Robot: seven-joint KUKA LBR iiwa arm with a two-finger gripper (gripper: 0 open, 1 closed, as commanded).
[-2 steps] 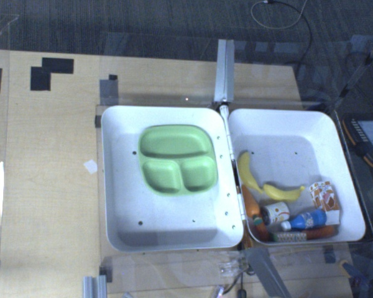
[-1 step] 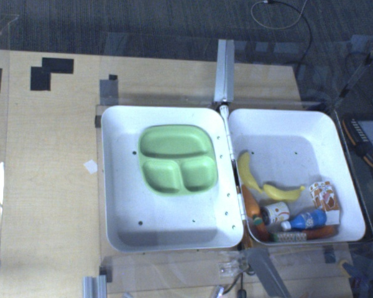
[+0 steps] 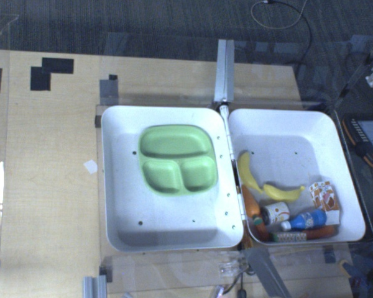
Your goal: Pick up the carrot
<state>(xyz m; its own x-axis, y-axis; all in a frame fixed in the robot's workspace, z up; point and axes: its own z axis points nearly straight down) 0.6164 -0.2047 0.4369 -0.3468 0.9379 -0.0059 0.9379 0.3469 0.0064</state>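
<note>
An orange carrot [image 3: 250,203] lies in the right white bin [image 3: 311,129], pressed along its left wall near the front corner. Just beside it sit a small can [image 3: 275,213], a yellow banana [image 3: 261,182] curving from the wall toward the middle, a blue-capped bottle [image 3: 306,220], a printed packet [image 3: 325,198] and a long red-orange item [image 3: 304,234] along the front wall. The left white bin [image 3: 115,185] holds a green divided tray [image 3: 177,159] with three compartments. Both bins rest on a pale wooden counter [image 3: 43,179].
</note>
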